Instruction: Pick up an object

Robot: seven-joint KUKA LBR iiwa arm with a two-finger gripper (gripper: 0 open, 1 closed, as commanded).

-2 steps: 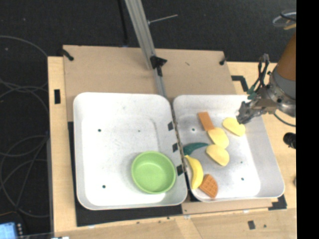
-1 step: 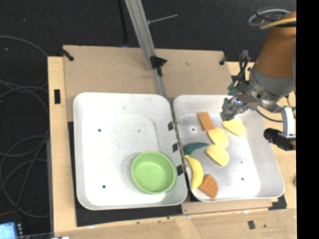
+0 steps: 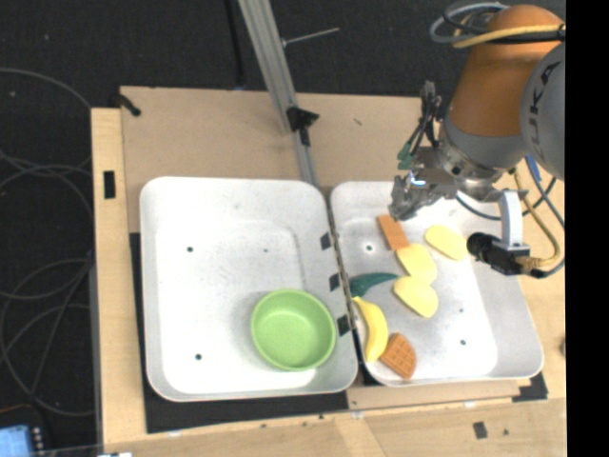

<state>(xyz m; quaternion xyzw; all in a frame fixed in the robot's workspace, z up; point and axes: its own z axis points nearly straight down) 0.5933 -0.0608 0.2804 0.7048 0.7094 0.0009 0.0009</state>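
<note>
— Well, which piece sits nearest the hand?

— The orange block [image 3: 391, 231], in the right bin [image 3: 514, 350]. It lies tilted near that bin's upper left part, just below and a little left of the hand [image 3: 411, 196], close to it; whether they touch is hard to tell.

— Is the hand holding it?

— I cannot tell. The fingertips are small and dark against a tangle of cables, so how far they are parted does not show.

— What lies around the block?

— Three pale yellow pieces: one [image 3: 417, 261] just below it, one [image 3: 416, 298] lower still, one [image 3: 445, 243] off to the right. A dark green strip [image 3: 371, 281] points toward the bin's left wall. A banana [image 3: 372, 327] curves along that wall, its left edge partly hidden by the rim, and a waffle-like piece [image 3: 400, 355] rests against it.

— And farther out?

— A green bowl [image 3: 293, 327] stands in the left bin [image 3: 190, 227], low on its right side. Both bins sit on the table [image 3: 190, 131]. The arm [image 3: 500, 74] is cut off at the right.
</note>
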